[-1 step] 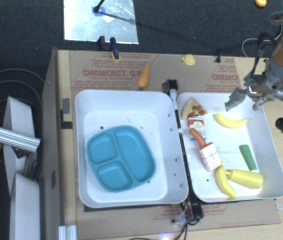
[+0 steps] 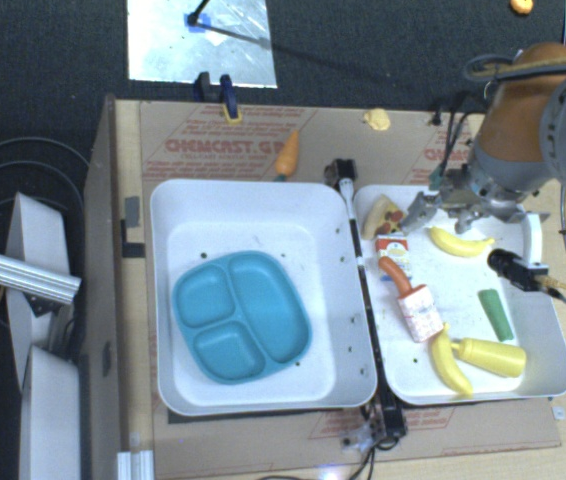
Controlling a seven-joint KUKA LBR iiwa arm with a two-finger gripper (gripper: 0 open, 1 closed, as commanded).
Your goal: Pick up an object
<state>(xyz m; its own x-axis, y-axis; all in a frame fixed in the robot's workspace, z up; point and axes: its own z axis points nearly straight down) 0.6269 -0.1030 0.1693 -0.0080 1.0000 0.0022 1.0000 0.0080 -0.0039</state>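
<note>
Gripper [image 2: 441, 208] hangs w/ fingers spread over right bin [image 2: 553, 363], holding nothing, so we judge approach phase; next we drop onto banana [image 2: 460, 242].

A single camera sits fixed above the surface [image 2: 263, 133], looking down at a slant from a moderate height. Taking the left bin [image 2: 168, 268] as landmark: it lies near the middle of the frame, the right bin [image 2: 543, 363] just beside it towards the right edge, dark floor [image 2: 43, 58] beyond it at the top. The arm [image 2: 523, 118] enters from the upper right.
</note>
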